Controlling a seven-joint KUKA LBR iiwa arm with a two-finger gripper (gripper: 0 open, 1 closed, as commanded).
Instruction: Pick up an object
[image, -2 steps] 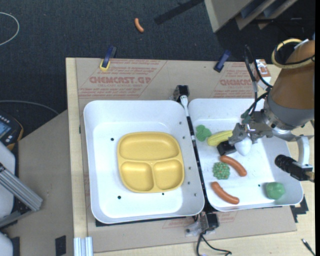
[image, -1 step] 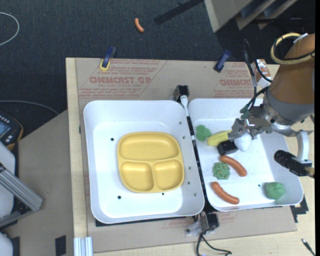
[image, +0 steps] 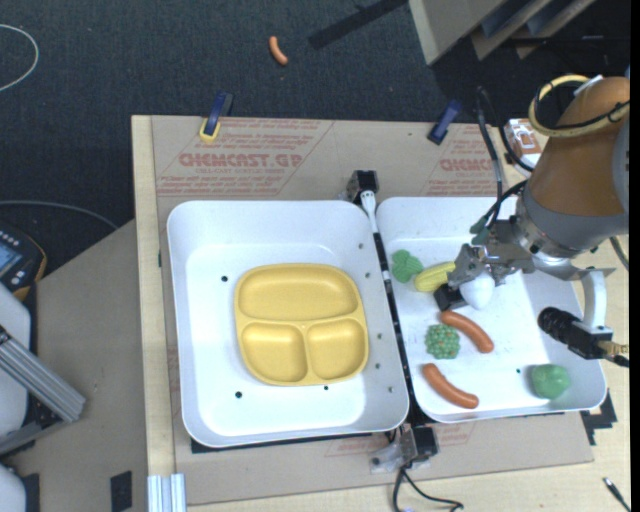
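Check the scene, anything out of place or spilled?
One thing: a small orange sausage-like piece lies on the dark floor beyond the bench, far from both bins. It resembles the two sausages in the right bin, so it probably escaped. The yellow tray sits squarely in the left bin.

Yellow tray (image: 298, 322), white bins (image: 196, 300), orange sausages (image: 449, 385), green broccoli (image: 442, 341), yellow banana (image: 432, 277), green ball (image: 549, 380), orange-banded grey arm (image: 580, 160)
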